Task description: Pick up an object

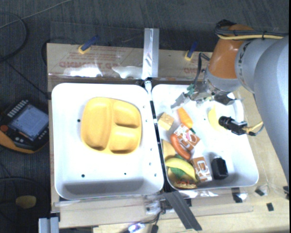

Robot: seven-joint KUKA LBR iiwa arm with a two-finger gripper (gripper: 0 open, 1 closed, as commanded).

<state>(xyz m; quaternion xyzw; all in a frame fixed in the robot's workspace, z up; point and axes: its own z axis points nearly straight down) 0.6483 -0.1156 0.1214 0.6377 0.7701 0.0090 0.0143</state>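
Hanging over the right white plastic bin [250, 174], end effector [198, 92], grip unclear, small orange carrot-shaped toy [185, 117] just below it, yellow divided plastic tray [110, 124] far left.

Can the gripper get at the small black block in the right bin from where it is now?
Probably yes. The black block lies by itself on bare bin floor near the right bin's front edge, nothing on top of it. The gripper sits at the far end, so it must cross over.
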